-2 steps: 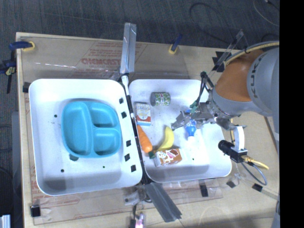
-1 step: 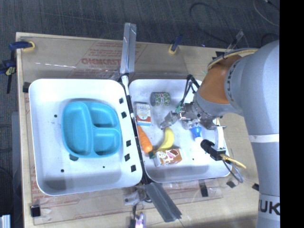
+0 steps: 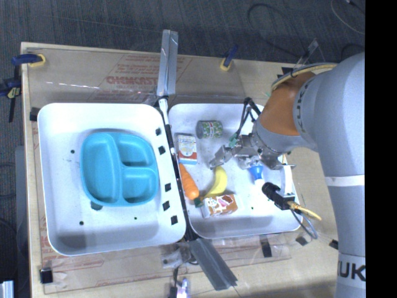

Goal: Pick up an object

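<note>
Here, pincer point(image 3: 218, 158) low in the right bin point(image 3: 273, 223), grip state indiscernible, banana point(image 3: 218, 181) just below it, carrot point(image 3: 189, 183) beyond, can point(image 3: 209, 129) above, blue tray point(image 3: 120, 167) far left.

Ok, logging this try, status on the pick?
Pincer low in right bin, just above banana. Nothing seen held. Carrot, can and cartons close by.

The arm point(image 3: 338, 141) hides part of the right bin point(image 3: 205, 113).
</note>
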You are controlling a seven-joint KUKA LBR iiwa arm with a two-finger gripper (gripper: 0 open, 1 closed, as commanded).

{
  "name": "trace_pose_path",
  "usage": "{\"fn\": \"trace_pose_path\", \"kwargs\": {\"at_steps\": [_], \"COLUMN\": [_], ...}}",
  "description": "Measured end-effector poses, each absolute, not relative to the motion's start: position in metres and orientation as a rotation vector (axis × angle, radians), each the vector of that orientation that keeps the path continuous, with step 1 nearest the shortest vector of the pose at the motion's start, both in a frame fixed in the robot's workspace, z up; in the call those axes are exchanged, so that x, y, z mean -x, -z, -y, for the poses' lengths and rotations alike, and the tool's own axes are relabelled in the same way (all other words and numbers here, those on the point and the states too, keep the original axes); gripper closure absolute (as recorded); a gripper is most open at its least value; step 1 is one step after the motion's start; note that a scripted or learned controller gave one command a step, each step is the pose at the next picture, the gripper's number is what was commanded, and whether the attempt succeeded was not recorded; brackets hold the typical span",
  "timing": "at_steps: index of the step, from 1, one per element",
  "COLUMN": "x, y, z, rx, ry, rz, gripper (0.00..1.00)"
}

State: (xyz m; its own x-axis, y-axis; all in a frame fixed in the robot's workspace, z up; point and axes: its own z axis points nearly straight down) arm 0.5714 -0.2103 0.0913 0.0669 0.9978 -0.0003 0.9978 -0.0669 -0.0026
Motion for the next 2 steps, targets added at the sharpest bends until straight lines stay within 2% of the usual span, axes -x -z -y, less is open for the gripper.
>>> {"fn": "trace_pose_path", "kwargs": {"at_steps": [1, 2], "x": [-0.571, -0.556], "y": [-0.091, -0.127], "z": [0.210, 0.153], "rx": [2.293, 2.255], "ry": [-0.003, -0.004], "rz": [2.145, 2.182], "gripper": [0.00, 0.00]}}
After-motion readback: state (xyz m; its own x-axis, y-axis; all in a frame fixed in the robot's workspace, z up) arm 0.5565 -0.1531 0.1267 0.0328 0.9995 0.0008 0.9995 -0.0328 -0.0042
